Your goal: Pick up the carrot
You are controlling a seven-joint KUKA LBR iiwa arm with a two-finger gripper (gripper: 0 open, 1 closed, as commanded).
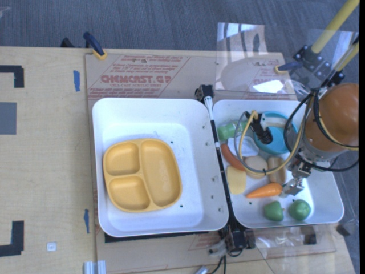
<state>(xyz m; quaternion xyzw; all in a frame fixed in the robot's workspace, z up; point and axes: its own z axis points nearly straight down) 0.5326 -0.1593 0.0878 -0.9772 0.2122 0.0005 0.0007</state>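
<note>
The carrot [262,192] is orange and lies almost level in the lower middle of the right bin [331,201], thick end to the right. My gripper [292,184] hangs from the grey arm with its orange band, right at the carrot's thick end and seemingly touching it. The carrot rests on the bin floor, with its whole length left of the gripper in plain sight.
Two green pieces [274,211] [299,209] lie just below the carrot. A yellow piece [236,180], a beige piece [256,164], a red-orange sausage shape [231,154] and a blue bowl [275,140] crowd above and left. The left bin [114,116] holds a yellow divided plate [142,174].
</note>
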